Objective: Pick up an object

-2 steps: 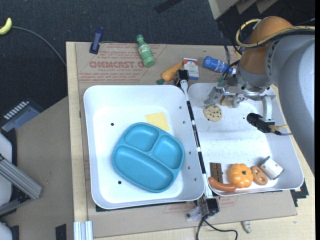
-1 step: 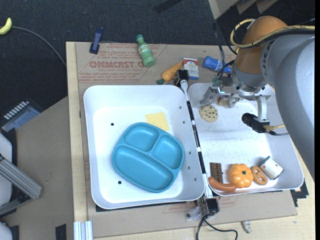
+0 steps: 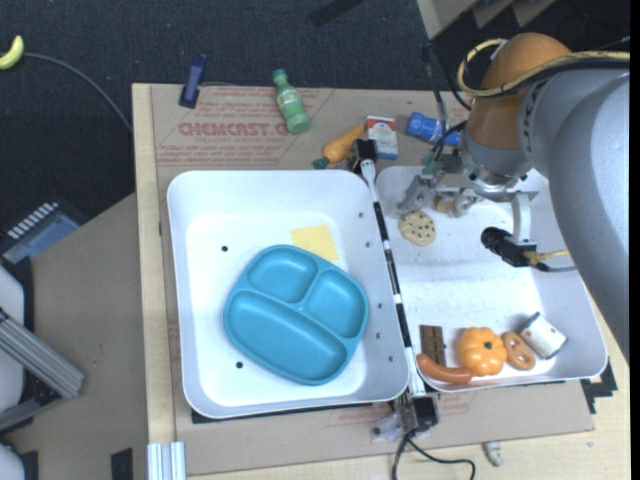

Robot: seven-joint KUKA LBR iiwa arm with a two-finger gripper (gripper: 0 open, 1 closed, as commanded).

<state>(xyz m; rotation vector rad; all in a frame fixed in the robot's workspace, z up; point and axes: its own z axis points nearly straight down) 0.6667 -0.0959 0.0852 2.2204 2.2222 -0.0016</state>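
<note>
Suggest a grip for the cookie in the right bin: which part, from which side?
Judging from this view, come straight down and pinch the cookie across its rim. It lies flat on the bin floor, round, so any width works. Bare floor surrounds it, and the gripper is just above.

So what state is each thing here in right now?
Blue plastic divided plate: right side up in the left white bin, nothing on it.
Yellow flat square piece: flat, partly under the plate.
Round speckled cookie: flat in the right white bin, just below the end effector.
Green plastic bottle: lying on its side outside the bins.
</note>
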